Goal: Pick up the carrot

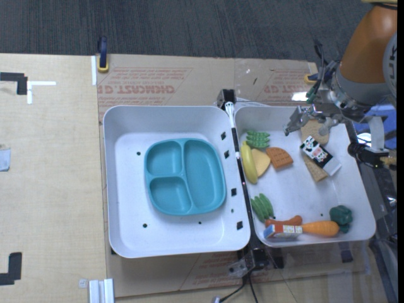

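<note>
Arm [372, 49] is presenting as a bulky rounded body at the frame's upper right. Orange band [371, 33] is covering the wide curved section, its surface looking smooth and glossy. Below it a grey collar is ringing the wrist, catching bright highlights. Dark thin cables are running along the left side of the wrist. Gripper [309, 120] is showing as a cluster of silver-grey metal parts with dark joints, slim linkages spreading outward. Finer detail such as screws or markings is staying too blurred to read.

Bench [50, 188]; two white bins [120, 188] side by side
</note>
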Controlling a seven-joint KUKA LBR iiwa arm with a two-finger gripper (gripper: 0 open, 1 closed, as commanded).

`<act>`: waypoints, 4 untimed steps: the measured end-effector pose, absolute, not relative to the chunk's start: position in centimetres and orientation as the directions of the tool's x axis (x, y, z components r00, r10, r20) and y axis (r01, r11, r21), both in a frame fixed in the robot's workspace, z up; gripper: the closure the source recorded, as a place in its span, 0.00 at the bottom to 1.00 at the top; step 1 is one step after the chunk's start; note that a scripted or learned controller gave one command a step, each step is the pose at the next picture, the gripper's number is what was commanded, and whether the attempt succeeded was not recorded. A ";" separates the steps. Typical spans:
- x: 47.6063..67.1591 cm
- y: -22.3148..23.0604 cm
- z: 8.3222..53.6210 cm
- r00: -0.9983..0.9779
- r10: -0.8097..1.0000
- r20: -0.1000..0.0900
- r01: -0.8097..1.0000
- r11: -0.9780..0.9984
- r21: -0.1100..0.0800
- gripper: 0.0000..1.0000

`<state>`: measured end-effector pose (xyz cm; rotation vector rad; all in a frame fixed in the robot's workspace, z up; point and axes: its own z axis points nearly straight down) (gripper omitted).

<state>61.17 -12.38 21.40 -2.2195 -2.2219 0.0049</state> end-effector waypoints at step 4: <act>61.9 -11.3 10.2 0.508 0.861 -0.004 0.861 -0.508 -0.002 0.00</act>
